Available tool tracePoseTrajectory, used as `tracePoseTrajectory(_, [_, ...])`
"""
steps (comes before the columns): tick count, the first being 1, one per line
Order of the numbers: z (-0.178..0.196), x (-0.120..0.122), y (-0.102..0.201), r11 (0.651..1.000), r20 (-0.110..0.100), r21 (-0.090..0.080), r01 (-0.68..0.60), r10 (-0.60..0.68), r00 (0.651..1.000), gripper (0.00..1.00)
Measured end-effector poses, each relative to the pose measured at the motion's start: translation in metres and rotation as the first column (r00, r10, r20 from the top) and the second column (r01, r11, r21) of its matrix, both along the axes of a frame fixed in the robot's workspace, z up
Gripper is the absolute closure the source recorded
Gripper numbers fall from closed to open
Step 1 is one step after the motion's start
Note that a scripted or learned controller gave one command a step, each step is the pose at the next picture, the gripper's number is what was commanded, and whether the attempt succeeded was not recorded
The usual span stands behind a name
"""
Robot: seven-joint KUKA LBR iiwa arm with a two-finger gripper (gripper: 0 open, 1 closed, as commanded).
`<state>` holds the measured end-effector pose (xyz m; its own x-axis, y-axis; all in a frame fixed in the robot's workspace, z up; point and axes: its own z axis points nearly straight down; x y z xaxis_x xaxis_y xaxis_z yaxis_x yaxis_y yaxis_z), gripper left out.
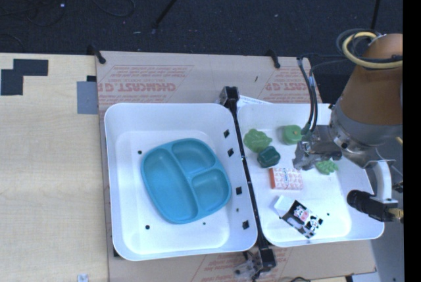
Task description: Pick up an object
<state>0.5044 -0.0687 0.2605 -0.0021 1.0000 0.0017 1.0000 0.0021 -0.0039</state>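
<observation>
The right bin (358,225) holds several small objects. A light green lump (257,139) and a dark green piece (268,156) lie near its left wall. Another green piece (291,134) sits toward the back. A red and white packet (285,177) lies in the middle, and a black and white item (301,217) lies near the front. My gripper (309,156) hangs low over the bin's middle, just right of the packet and beside a green piece (326,167) that the wrist partly hides. Nothing is seen held in the gripper.
The left bin (122,142) holds a blue divided plate (185,179). A black divider (240,169) runs between the two bins. The grey and orange arm (371,96) covers the right bin's far right side. Cardboard lies under both bins.
</observation>
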Motion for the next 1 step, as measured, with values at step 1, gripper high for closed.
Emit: tracePoseTrajectory(1, [0.0008, 0.0073, 0.0516, 1.000, 0.001, 0.000, -0.002, 0.002, 1.000, 1.00])
